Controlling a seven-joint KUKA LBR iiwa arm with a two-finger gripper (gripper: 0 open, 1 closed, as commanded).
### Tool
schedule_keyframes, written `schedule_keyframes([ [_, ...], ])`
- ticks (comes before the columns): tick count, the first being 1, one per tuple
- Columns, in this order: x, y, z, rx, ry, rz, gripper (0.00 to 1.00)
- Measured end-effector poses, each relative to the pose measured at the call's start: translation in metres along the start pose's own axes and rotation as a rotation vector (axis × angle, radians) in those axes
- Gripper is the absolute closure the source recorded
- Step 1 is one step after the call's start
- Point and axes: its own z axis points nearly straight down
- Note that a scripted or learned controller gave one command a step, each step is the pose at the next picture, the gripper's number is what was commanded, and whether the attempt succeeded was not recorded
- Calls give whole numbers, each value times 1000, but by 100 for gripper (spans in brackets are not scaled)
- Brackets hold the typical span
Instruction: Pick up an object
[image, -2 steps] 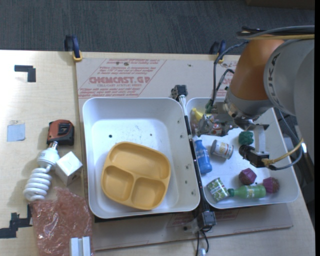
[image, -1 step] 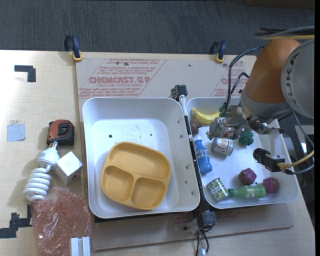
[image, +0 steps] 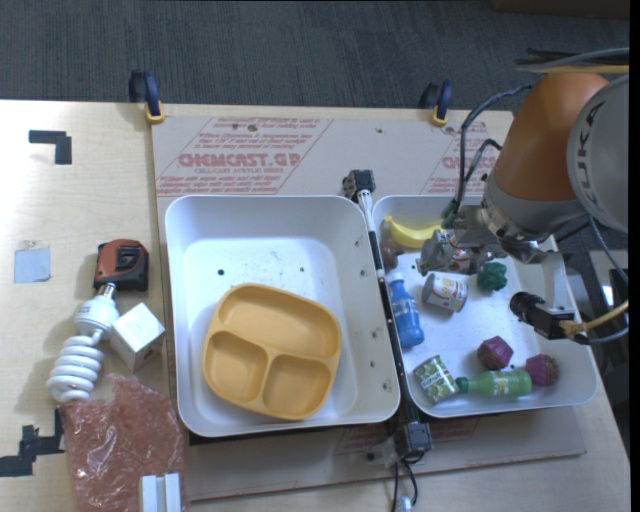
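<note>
A divided plate (image: 271, 349) lies in the left bin (image: 190, 300), while the right bin (image: 580, 385) holds a bottle (image: 405, 312) along its left wall and a can (image: 444, 291) near its middle.

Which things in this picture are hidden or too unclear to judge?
- The tool: the wrist covers it in the camera view, so its state is unclear.
- The banana: its right end lies behind the tool.
- The small can: label too small to read.
- The right bin: the arm covers its upper right corner.
</note>
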Motion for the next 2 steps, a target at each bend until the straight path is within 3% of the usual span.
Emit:
schedule_keyframes([
  [1, 10, -75, -9, 3, 2, 3, 100],
  [2, 81, -23, 22, 2, 1, 1, 100],
])
